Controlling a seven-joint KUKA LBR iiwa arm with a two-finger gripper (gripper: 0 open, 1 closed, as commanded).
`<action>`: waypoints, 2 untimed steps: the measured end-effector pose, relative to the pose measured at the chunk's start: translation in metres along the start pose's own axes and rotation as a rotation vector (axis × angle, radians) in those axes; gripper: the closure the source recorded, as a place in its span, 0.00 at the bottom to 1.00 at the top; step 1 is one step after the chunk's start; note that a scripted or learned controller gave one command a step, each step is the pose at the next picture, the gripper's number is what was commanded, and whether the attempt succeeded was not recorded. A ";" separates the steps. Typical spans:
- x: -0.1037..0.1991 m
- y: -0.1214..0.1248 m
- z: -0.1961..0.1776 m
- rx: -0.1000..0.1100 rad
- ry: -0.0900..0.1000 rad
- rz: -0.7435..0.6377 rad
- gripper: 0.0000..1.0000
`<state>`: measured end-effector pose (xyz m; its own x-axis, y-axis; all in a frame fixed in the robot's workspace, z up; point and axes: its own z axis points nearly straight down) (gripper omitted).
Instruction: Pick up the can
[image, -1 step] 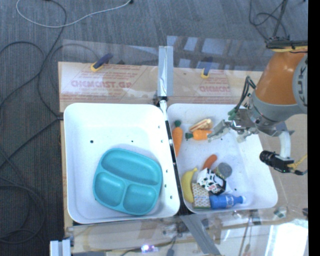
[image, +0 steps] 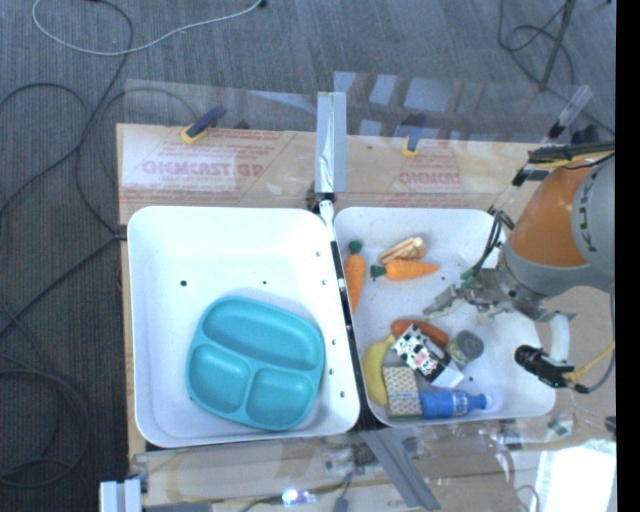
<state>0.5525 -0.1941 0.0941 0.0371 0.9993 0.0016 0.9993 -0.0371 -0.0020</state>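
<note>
The can (image: 466, 347) is a small grey cylinder seen from its round top, in the right bin (image: 445, 225) near the middle of its front half. My gripper (image: 470, 298) hangs over that bin just behind the can and slightly above it. It is open, with nothing between its fingers. The grey arm with its orange band (image: 548, 225) comes in over the bin's right wall.
Packed around the can are a black-and-white item (image: 420, 352), a red piece (image: 418, 328), a banana (image: 375, 366), a patterned box (image: 401, 390) and a blue bottle (image: 448, 403). Two carrots (image: 408, 269) and a wooden piece (image: 403, 248) lie farther back. A blue divided plate (image: 257, 362) sits in the left bin (image: 200, 240).
</note>
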 end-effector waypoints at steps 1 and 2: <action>-0.011 -0.010 0.003 -0.018 0.007 0.070 0.00; -0.014 0.011 0.004 -0.008 0.006 -0.117 0.00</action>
<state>0.5635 -0.2084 0.0900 -0.0794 0.9968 0.0071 0.9968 0.0794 0.0060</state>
